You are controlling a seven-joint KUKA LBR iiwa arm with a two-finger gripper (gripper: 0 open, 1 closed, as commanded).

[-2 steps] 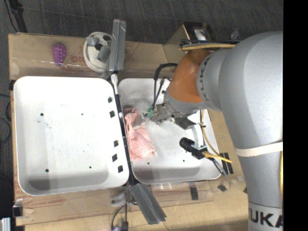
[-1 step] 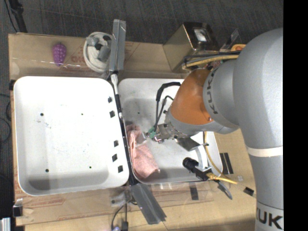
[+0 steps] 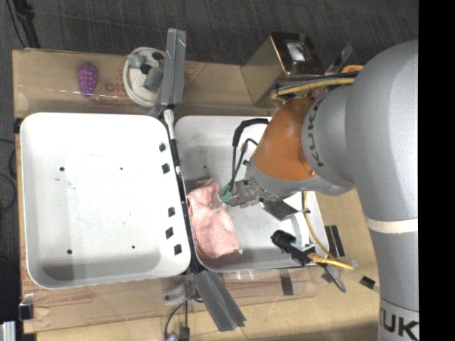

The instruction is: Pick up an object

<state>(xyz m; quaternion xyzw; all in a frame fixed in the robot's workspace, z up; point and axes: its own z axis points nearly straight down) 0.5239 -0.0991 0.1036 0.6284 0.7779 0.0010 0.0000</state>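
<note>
A crumpled pink cloth [image 3: 211, 222] lies in the right bin [image 3: 206, 135], against its left wall near the front. The gripper [image 3: 233, 194] is low in that bin, at the cloth's upper right edge, under the orange wrist band [image 3: 281, 148]. The arm's grey body covers much of the bin's right half.
The left bin [image 3: 92, 197] sits beside it, across a grey divider with black clips [image 3: 170, 190]. A purple object [image 3: 87, 79] and a white roll [image 3: 144, 74] rest on the cardboard behind the bins. A brown box [image 3: 284, 55] stands at the back right.
</note>
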